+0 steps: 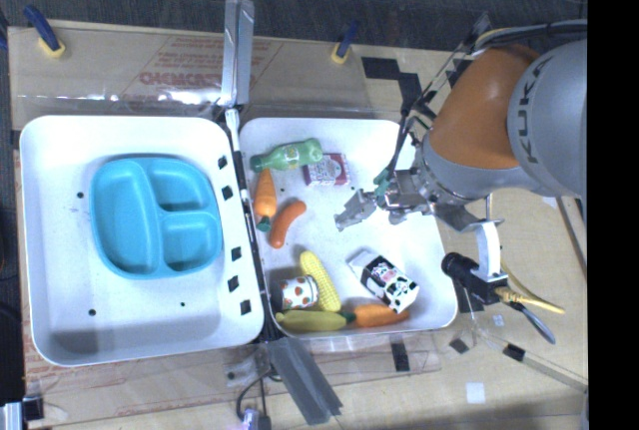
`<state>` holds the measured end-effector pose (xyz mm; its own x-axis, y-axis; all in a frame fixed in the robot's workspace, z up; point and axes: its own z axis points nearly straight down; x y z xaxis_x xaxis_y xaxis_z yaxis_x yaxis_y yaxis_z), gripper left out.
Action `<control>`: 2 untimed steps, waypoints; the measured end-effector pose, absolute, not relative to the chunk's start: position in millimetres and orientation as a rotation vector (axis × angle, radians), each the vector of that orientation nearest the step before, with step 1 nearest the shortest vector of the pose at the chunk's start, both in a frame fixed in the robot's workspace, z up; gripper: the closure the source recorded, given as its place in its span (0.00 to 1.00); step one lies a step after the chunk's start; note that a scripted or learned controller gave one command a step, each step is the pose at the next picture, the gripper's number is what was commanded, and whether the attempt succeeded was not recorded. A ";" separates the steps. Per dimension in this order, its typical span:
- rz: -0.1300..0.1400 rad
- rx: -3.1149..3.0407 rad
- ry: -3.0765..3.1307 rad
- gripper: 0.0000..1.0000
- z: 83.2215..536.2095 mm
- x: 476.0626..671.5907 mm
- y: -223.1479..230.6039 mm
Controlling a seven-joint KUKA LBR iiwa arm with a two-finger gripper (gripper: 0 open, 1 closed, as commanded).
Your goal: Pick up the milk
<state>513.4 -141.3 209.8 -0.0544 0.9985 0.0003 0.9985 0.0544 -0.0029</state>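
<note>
The small white milk carton with black cow patches (pixel 388 282) is lying tilted in the right white bin (pixel 424 134), near its front right corner, its long axis slanting toward that corner. The grey two-finger end effector (pixel 355 212) is hovering above the bin's middle, holding nothing; how wide it is set I cannot tell. The carton is sitting just beyond it toward the bin's front edge, slightly toward the arm's side, beside an orange carrot (pixel 377 315).

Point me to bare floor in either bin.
Left bin: open strips all round the blue tray, widest along the bottom. Right bin: small patch between sausage, milk and the tool. Crowded along its lower edge: corn, banana, carrot.
</note>
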 end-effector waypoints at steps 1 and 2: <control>0.004 -2.427 -1.993 0.00 187.2 529.6 -163.2; 0.003 -2.575 -1.793 0.00 98.1 476.1 -183.6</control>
<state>476.1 -183.6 98.1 0.3468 0.9379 0.0009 0.9379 -0.3468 -0.0041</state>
